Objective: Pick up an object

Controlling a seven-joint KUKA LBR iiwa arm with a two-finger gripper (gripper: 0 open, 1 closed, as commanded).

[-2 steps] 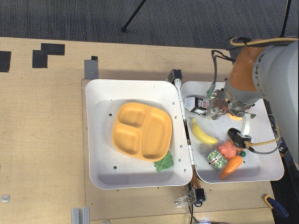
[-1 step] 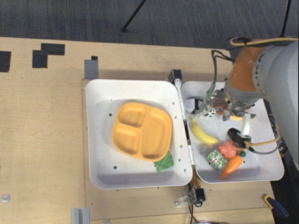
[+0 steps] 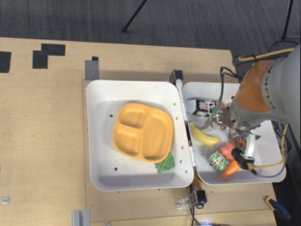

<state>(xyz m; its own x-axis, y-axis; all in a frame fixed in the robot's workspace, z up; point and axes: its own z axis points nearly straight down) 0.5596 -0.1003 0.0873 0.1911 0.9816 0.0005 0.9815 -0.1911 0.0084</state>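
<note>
The arm (image 3: pixel 263 91) reaches in over the right bin (image 3: pixel 277 173), its orange band above the wrist, and the hand (image 3: pixel 217 120) sits low in the bin's middle, just above and beside the yellow banana (image 3: pixel 205 136). Metal parts of the hand show near the banana's upper end, but whether it stands wide or narrow I cannot tell, and nothing is visibly caught in it.

The right bin holds the likely targets. The banana lies curved along the left part of the bin. Nearer the front edge sit a small green and white can (image 3: pixel 217 160), a pinkish piece (image 3: pixel 227 149) and an orange carrot-like piece (image 3: pixel 230 169), all crowded and touching. A dark printed packet (image 3: pixel 203 105) lies at the back of the bin. The left bin (image 3: pixel 94 126) carries an orange divided tray (image 3: pixel 143 131) with a green scrap (image 3: pixel 165 164) peeking out from under its front corner.

As I judge it, the step in hand is the approach to a grasp, with the banana the closest candidate. The next move calls for settling the hand squarely across the banana's narrow width, closing on it, then lifting straight up. The risk is the curved, smooth fruit sliding out, or the hand nudging it against the bin wall
</note>
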